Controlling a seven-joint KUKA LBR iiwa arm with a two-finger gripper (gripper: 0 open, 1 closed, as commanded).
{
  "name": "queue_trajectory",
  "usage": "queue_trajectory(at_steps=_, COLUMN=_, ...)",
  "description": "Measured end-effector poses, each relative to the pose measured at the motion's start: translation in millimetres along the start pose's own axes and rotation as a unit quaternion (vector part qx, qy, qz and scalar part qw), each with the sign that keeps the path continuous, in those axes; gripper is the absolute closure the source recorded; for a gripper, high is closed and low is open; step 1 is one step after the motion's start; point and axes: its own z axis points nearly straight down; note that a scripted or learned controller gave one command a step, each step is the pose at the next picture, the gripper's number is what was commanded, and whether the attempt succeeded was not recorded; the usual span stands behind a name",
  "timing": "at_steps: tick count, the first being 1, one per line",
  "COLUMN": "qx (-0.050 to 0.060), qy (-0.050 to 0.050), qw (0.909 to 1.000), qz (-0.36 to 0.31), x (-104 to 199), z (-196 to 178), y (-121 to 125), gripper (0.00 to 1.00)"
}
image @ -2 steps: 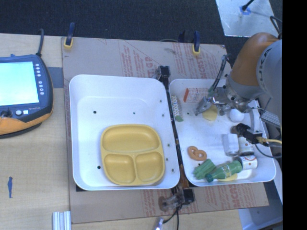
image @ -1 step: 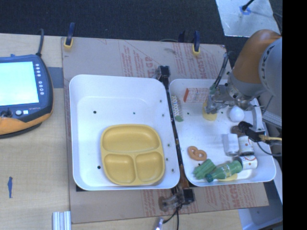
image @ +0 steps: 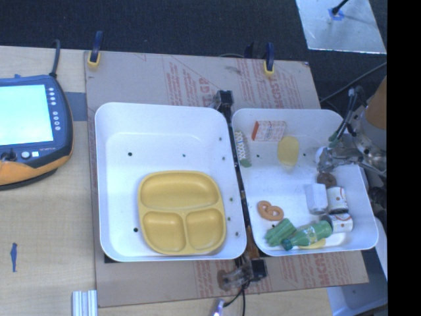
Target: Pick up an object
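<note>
Lying along the lower edge of the right bin (image: 368, 239), a green bottle (image: 309, 234) and a leafy green toy (image: 281, 231) sit close together, with something yellow (image: 316, 244) just under the bottle. Just above them are a pretzel (image: 270, 210) and, to its right, a white cylinder with a dark band (image: 337, 199) beside a pale block (image: 316, 197). In the left bin (image: 118, 124), a yellow divided tray (image: 181, 210) fills the lower middle. Higher in the right bin stand a yellow cup (image: 288, 151) and a small orange-and-white box (image: 268, 130). At the right edge of the frame, the gripper (image: 329, 160) hangs over the right bin's upper right part; whether its fingers are open or closed cannot be told, and nothing shows between them. A tablet-like controller (image: 29, 127) rests on the worktop (image: 39, 242) at the left edge.
</note>
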Motion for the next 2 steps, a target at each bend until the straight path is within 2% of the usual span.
queue_trajectory(at_steps=1, qx=0.0, qy=0.001, qw=1.0, qz=-0.002, x=113.1, z=-44.9, y=50.1, gripper=1.0)
queue_trajectory(at_steps=2, qx=-0.001, qy=0.0, qw=1.0, qz=0.0, x=47.3, z=-62.1, y=42.9, gripper=1.0)
